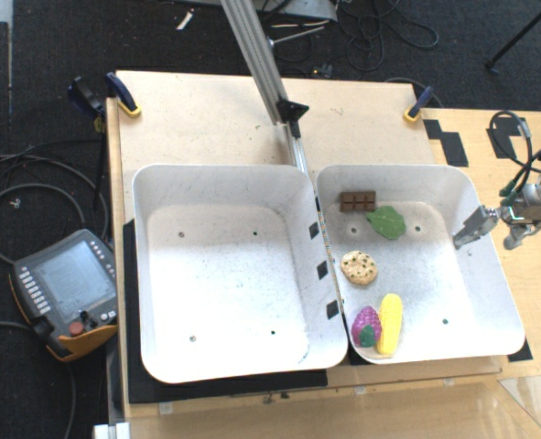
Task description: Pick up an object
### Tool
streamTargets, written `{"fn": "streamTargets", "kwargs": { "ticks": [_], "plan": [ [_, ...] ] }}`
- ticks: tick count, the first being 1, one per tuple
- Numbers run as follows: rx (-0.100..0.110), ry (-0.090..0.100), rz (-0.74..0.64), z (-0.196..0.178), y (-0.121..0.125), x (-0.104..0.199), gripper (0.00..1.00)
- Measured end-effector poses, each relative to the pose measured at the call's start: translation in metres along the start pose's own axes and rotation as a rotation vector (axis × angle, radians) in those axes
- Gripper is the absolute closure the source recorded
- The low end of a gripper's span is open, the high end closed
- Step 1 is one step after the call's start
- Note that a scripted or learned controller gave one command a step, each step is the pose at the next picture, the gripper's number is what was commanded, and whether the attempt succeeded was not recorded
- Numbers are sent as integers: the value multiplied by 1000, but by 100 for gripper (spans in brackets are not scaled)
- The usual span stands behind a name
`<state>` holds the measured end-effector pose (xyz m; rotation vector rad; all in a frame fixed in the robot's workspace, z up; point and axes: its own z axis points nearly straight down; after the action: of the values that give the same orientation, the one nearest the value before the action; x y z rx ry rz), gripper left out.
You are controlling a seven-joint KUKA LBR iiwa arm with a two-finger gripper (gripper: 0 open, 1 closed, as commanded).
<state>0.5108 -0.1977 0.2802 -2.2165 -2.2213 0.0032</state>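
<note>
Dark carpet strewn with cables surrounds a pale wooden bench (215, 117), on which two shallow white plastic bins sit side by side. From where I stand, the pick looks not yet begun: nothing has been lifted, and every object lies flat on the floor of the right bin (453, 273).

The metal two-finger gripper (479, 225) hangs at that bin's right rim, well apart from the objects. I cannot make out its grasp at this angle, but nothing appears to be in it.

Counting the contents of the right bin, I get five pieces, one of each:
- a brown chocolate-bar block (357, 201)
- a green leaf-shaped toy (386, 222), just beside the block
- a round speckled cookie (359, 267)
- a yellow corn cob (390, 324)
- a magenta-and-green berry-like toy (367, 326), touching the corn.

The left bin (224, 273) holds none. Reaching, closing and lifting all remain.
</note>
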Motion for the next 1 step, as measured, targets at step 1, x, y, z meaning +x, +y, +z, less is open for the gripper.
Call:
{"fn": "streamTargets", "kwargs": {
  "ticks": [1],
  "plan": [
    [-4, -1, 1, -2, 1, 0, 0]
  ]
}}
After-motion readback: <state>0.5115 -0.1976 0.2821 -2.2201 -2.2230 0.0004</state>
